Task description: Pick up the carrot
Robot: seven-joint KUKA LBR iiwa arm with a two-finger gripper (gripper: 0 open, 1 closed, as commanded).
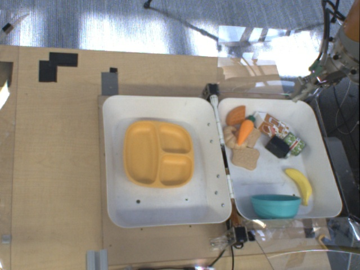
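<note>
The carrot [245, 132], orange with a small green top, lies in the right bin [323, 151] near its back left corner. It rests partly on pale bread-like pieces [232, 137]. My gripper [298, 91] hangs at the view's upper right, over the back right rim of the right bin. It is well away from the carrot, up and to the right of it. Nothing shows in its grasp.
Around the carrot lie an orange wedge [235, 115], a round cracker [246, 158], a juice carton [279, 129] and a black block [277, 147]. A banana [300, 184] and a teal bowl [275, 206] sit near the front. A yellow divided plate [158, 152] fills the left bin [115, 167].
</note>
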